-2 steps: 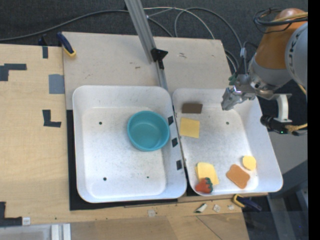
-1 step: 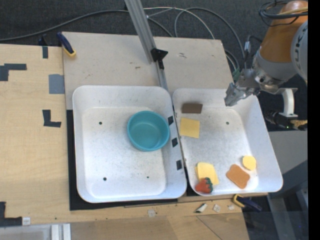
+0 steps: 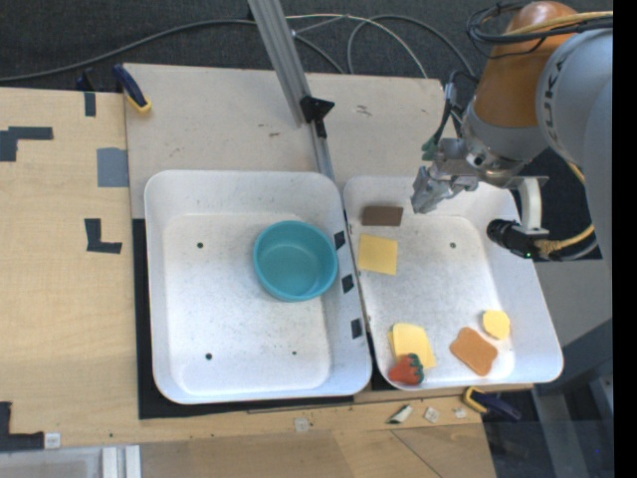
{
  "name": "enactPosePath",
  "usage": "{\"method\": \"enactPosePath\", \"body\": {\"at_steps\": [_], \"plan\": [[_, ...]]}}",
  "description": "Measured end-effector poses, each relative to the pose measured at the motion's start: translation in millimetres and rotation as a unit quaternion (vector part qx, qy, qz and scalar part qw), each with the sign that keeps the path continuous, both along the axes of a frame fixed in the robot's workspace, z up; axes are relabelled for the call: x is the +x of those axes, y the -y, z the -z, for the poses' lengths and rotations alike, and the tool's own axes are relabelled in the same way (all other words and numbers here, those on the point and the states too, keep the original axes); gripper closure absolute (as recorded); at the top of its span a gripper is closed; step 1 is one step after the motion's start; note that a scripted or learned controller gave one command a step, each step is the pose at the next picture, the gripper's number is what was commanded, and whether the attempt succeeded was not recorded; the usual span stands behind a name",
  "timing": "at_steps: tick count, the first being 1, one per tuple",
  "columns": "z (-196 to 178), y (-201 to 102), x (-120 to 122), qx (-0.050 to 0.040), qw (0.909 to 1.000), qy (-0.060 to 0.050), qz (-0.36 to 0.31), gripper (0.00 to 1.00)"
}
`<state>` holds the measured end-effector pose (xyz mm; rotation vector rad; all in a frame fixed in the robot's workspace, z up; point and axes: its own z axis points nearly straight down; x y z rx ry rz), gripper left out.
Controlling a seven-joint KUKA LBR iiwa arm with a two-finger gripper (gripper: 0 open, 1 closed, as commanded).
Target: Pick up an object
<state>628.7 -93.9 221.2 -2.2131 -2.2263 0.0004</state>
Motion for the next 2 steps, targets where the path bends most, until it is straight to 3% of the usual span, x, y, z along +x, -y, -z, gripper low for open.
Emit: {"method": "enactPosePath", "body": {"at_steps": [2], "plan": [[-18.4, -102.7, 16.1, 0.0002, 1.0, 0.001, -0.001, 1.0]]}}
